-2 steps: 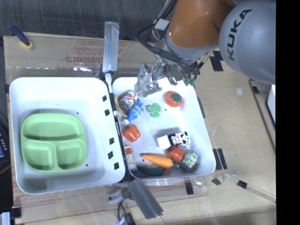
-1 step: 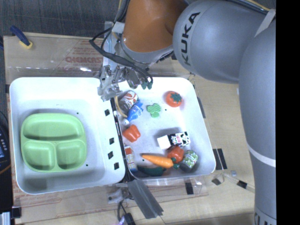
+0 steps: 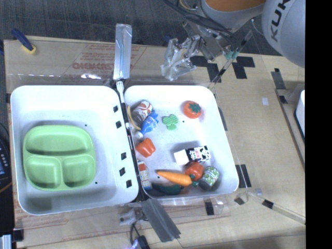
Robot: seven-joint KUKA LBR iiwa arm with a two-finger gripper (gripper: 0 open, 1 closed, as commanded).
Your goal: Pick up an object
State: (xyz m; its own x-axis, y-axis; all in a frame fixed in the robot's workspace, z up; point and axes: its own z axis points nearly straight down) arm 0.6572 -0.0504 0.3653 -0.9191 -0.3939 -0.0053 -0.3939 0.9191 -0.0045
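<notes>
I count two shallow white plastic bins: one point(image 3: 21, 108) at frame left, one point(image 3: 220, 134) at centre. One green three-compartment tray point(image 3: 59, 157), left bin. Centre bin: one red tomato point(image 3: 192, 109), one orange carrot point(image 3: 175, 178), one small green leafy piece point(image 3: 170, 121), one black-and-white cow-print block point(image 3: 198, 153). Remaining pieces too clustered to count.

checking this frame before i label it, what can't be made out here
- Gripper, camera view: small and blurred against the bench, so its state is unreadable.
- Dark green item, camera view: lying under the carrot, too covered to identify.
- Small toy at the right bin's left wall: partly hidden by the rim, too small to name.
- Arm: cut off by the top edge.
</notes>
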